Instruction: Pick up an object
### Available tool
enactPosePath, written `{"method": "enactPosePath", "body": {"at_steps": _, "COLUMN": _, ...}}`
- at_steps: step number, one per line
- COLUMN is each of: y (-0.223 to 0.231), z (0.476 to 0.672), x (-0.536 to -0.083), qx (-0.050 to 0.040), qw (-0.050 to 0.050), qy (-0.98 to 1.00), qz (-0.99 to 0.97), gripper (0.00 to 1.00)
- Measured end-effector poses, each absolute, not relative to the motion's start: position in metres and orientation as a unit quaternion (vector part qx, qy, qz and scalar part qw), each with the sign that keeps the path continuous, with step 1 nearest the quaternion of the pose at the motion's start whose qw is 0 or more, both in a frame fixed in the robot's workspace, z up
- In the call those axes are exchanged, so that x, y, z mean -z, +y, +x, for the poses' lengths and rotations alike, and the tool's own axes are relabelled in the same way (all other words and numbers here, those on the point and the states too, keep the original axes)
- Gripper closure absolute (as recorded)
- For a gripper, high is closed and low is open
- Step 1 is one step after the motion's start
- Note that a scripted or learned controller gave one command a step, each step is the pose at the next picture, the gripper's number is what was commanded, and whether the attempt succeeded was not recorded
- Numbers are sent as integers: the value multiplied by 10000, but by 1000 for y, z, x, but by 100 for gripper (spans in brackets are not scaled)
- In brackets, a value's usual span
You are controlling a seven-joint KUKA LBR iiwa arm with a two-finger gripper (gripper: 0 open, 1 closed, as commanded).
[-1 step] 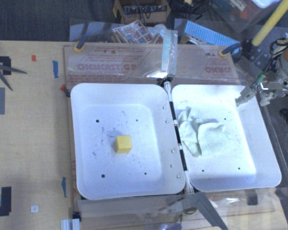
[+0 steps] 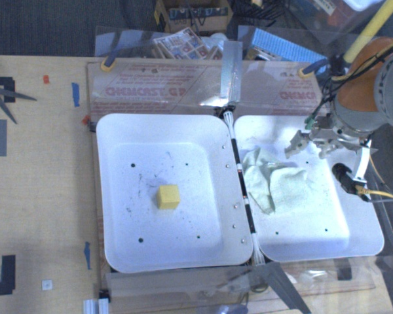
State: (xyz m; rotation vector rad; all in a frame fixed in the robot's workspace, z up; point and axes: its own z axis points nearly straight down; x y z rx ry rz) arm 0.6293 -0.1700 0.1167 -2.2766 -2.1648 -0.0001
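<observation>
Jaws (image 2: 309, 142) at frame right, apart w/ nothing between; cloth (image 2: 270, 182) lies just below-left in right bin (image 2: 327, 237), nearer than the block (image 2: 169, 197).

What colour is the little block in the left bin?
Yellow. The block shows best in the camera view, sitting alone in the left bin.

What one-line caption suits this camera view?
Gripper hovers over right bin by a crumpled pale cloth; yellow block sits in left bin.
</observation>
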Motion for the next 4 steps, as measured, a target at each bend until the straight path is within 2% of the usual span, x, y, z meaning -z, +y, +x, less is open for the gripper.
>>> {"method": "enactPosePath", "body": {"at_steps": 1, "y": -159, "z": 634, "x": -88, "qx": 11, "qw": -22, "qy": -7273, "qz": -6864, "gripper": 0}}
{"method": "enactPosePath", "body": {"at_steps": 2, "y": -158, "z": 636, "x": -101, "qx": 31, "qw": -46, "qy": -7279, "qz": -6857, "gripper": 100}}
{"method": "enactPosePath", "body": {"at_steps": 3, "y": -146, "z": 615, "x": -90, "qx": 25, "qw": -35, "qy": -5915, "qz": -8063, "gripper": 100}}
{"method": "enactPosePath", "body": {"at_steps": 4, "y": -94, "z": 642, "x": -94, "qx": -2, "qw": -2, "qy": -4041, "qz": -9147, "gripper": 100}}
